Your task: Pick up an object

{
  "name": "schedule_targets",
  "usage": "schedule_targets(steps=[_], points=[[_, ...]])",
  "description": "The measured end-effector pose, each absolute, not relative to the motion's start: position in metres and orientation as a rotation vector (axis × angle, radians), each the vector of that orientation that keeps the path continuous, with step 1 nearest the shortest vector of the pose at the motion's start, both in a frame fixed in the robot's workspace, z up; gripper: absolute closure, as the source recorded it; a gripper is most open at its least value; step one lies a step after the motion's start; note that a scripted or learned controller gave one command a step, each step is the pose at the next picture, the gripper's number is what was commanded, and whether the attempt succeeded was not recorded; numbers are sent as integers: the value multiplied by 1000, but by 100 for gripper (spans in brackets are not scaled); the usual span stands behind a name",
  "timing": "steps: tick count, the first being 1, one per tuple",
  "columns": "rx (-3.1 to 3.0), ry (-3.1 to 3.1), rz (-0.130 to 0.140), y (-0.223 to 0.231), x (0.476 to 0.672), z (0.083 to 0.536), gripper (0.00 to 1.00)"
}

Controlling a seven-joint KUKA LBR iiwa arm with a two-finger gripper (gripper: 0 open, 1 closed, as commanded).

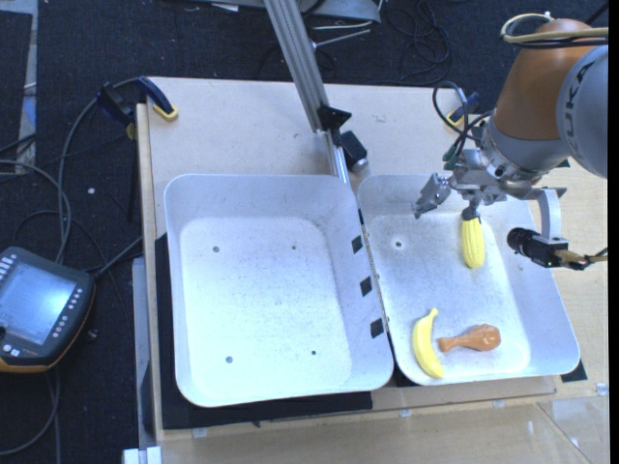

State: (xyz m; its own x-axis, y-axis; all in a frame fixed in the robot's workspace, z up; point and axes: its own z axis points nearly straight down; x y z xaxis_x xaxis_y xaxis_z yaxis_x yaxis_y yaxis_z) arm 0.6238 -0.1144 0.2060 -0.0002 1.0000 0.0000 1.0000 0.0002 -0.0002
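In the right bin lie three objects. A yellow corn cob rests lengthwise near the bin's far right. A yellow banana and a brown chicken drumstick lie side by side near the front edge. My gripper hovers over the far part of the right bin with its fingers spread apart. One fingertip points toward the bin's middle, and the other sits right at the top end of the corn cob. Nothing shows between the fingers.
The left bin stands beside the right one, with a raised divider edge between them. A slanted metal rail crosses the bench's back. A black cylinder on the arm's side hangs by the right bin's rim.
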Motion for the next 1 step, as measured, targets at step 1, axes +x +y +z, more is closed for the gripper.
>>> schedule_targets(steps=[1], points=[[-2219,-2220,3,-116,622,164,0]])
